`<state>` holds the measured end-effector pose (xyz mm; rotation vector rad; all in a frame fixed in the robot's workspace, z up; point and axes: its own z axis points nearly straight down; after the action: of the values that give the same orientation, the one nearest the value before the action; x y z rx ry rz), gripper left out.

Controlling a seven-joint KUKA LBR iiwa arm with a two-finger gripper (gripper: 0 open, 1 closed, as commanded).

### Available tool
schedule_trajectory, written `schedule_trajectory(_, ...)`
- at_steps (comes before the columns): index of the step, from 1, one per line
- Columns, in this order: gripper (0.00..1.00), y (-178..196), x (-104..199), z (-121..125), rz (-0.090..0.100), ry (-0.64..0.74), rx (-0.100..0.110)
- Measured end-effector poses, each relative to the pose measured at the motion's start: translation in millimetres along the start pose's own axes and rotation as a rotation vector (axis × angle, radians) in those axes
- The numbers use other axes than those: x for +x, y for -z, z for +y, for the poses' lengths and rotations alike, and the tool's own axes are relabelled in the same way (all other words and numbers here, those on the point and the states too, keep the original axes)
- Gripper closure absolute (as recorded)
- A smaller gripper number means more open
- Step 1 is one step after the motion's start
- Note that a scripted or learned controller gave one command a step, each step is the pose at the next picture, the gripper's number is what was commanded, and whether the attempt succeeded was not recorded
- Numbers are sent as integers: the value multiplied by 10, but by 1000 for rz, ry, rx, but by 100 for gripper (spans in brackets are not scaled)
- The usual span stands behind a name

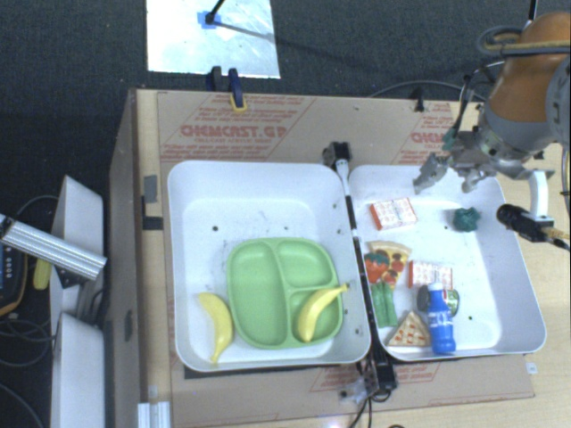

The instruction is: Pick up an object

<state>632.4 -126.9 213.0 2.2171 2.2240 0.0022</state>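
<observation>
Objects for picking lie scattered in the right bin point(522, 279), and none sits between the jaws point(449, 175), which hang spread and empty over that bin's far edge. Closest below the jaws is a small red-and-white packet point(393, 212), lying flat and apart from its neighbours, so it looks the easiest target: a straight drop with room on both sides. A teal lump point(466, 218) rests off to the side, under the arm's wrist, also well clear of anything else. Farther from the jaws, toward the near wall, things crowd together: a pizza-patterned piece point(389, 259), a green strip point(384, 303), a second red-and-white packet point(430, 275), a blue bottle point(438, 316) and a triangular slice point(409, 332) touch or nearly touch, which I judge would make a clean pinch harder there. Across the divider, well away from the jaws, the left bin point(192, 194) holds a green divided plate point(272, 288) with one banana point(318, 308) lying over its rim and another banana point(216, 324) just beside it. Both bins rest on the worktop point(268, 127).
</observation>
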Motion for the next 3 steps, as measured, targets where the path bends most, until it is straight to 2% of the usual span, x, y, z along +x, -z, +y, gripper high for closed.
schedule_trajectory(1, 0, -10, -487, -151, -2, -2, 0)
schedule_trajectory(2, 0, -692, -799, -324, -1, -2, 2)
schedule_trajectory(3, 0, -570, -432, -1256, -1, -2, 0)
